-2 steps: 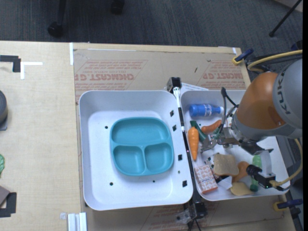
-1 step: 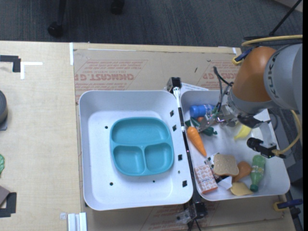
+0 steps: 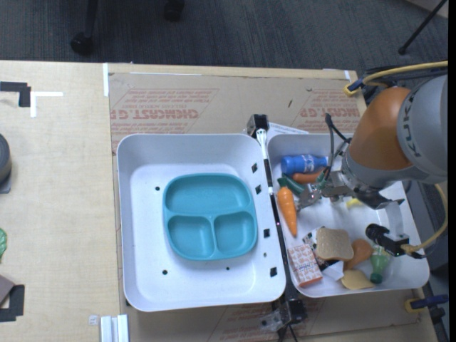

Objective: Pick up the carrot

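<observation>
Camera view: the carrot [image 3: 287, 209] lies in the right bin [image 3: 410, 280], close against its left wall, leaf end up. The gripper [image 3: 311, 194] hovers just beside it; whether it is open cannot be told. Recommended: centre over the carrot's thick upper body, align across its width, then descend clear of the blue bottle [image 3: 303, 164].

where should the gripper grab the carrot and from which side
Probably the thick upper part of the carrot, just below its green top, taken from above. It lies flat in the right bin, close along the left wall, tapering toward the near end. Fingers would likely close best across its width, though the wall leaves little room there. The gripper is right beside it.
</observation>
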